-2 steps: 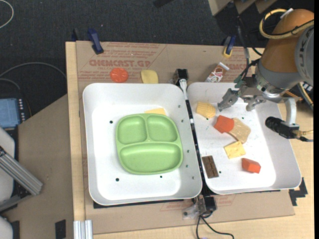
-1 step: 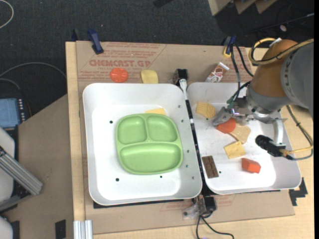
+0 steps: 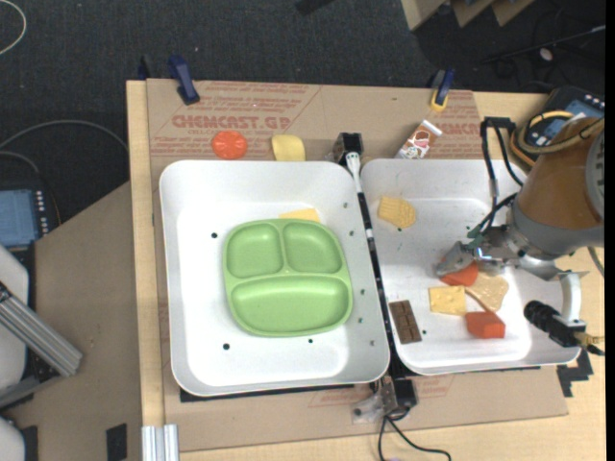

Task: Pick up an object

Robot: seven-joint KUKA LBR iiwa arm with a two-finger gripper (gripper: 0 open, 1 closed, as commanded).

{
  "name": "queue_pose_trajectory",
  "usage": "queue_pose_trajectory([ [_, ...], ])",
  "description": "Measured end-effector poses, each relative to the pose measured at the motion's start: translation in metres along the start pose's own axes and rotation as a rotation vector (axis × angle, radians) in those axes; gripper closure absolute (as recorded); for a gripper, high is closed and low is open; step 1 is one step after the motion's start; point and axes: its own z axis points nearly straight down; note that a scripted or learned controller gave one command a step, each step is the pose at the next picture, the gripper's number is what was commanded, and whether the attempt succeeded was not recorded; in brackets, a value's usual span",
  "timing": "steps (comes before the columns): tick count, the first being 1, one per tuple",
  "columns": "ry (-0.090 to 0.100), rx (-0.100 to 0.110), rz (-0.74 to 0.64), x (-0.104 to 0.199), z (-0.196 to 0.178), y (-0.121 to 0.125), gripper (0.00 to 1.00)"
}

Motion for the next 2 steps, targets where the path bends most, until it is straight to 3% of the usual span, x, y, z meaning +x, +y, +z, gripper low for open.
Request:
queue_pose_trajectory([
  [1, -0.003, -0.003, -0.005, 0.036, 0.001, 0.014, 0.00],
  [2, -0.004, -0.008, -0.003, 0.034, -0.010, 0.014, 1.00],
])
